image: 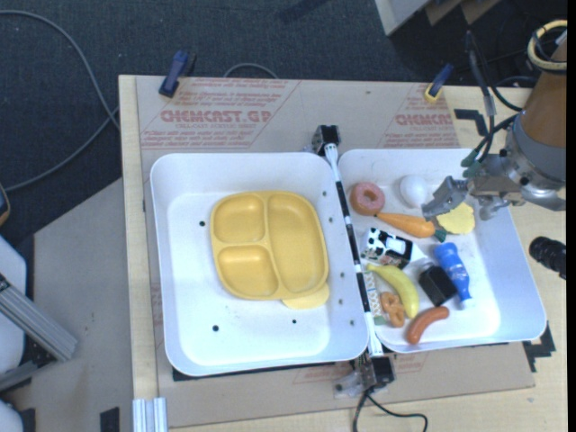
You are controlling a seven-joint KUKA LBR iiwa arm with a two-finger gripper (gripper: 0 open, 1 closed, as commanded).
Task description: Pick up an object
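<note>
Jaws cannot be made out on the gripper (447, 202), so open or closed is not clear. On the left, a yellow divided plate (268, 244) sits in the left bin (171, 241). In the right bin (517, 286) lie a pink donut (366, 197), carrot (407, 224), banana (399, 287), sausage (426, 324) and blue bottle (453, 271).

A yellow divided tray (270, 244) lies in the left bin (175, 268) on the surface (135, 196), two blue clamps (174, 73) grip the surface's far edge, a grey cable (63, 30) curls on the dark floor (54, 106), and black clips (326, 138) join the bins.
</note>
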